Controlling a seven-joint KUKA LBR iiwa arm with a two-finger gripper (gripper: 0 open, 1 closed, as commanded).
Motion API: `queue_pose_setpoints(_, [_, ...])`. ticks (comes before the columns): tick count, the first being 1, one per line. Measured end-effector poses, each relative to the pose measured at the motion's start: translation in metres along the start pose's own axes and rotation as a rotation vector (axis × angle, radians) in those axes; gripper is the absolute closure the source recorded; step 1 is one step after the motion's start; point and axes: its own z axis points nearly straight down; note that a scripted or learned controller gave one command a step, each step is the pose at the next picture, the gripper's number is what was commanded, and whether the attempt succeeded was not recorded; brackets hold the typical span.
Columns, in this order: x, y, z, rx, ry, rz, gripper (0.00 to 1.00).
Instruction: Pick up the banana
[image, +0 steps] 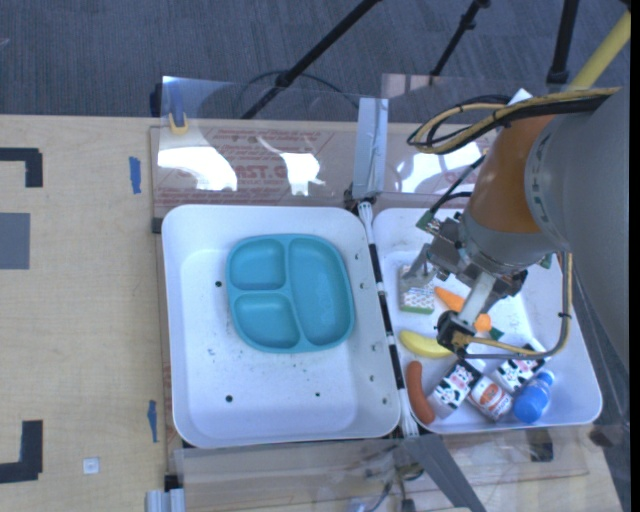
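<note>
The banana (424, 346) is yellow and lies in the right bin (580, 400), close to its left wall and about halfway down. My gripper (422, 268) hangs over the upper left of that bin, above a green and white packet (416, 296). It stands a short way beyond the banana and holds nothing that I can see. The grey arm with its orange band reaches in from the upper right and hides the far part of the bin.
Around the banana lie an orange carrot (450, 298), a red sausage (420, 391), two cow-patterned bottles (455, 386), a can (490, 399) and a blue bottle (532, 398). The left bin (200, 380) holds a blue divided plate (290, 292).
</note>
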Motion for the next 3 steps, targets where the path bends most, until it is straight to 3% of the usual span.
queue_pose_setpoints(1, [0.015,-0.067,0.001,0.001,-0.001,0.322,0.00])
queue_pose_setpoints(2, [0.018,-0.026,-0.207,-0.005,0.001,0.146,0.00])
queue_pose_setpoints(3, [-0.005,-0.036,-0.003,-0.002,0.001,0.159,0.00])
